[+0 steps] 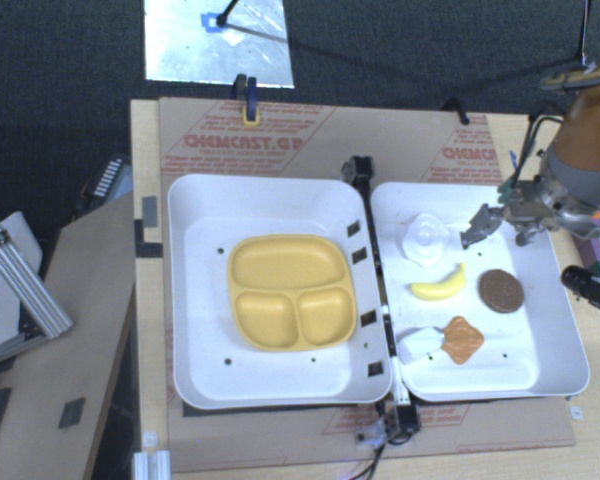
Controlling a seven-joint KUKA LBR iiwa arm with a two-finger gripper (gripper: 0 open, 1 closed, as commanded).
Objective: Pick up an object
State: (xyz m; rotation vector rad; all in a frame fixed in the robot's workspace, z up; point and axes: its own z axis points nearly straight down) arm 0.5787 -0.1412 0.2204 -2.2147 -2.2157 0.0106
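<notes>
While the gripper (495,223) hangs over the upper part of the right bin (555,368), its dark fingers look slightly parted with nothing between them. Lower in that bin a smooth yellow banana (439,286) lies with its long axis running left to right, its right tip raised, between a clear crinkled plastic piece (424,238), a round brown cookie (501,291) and a tan lumpy piece (462,340). The left bin (195,268) holds a glossy yellow three-part plate (283,290), and the cardboard (280,138) at the top reads "CHEMCAST".
</notes>
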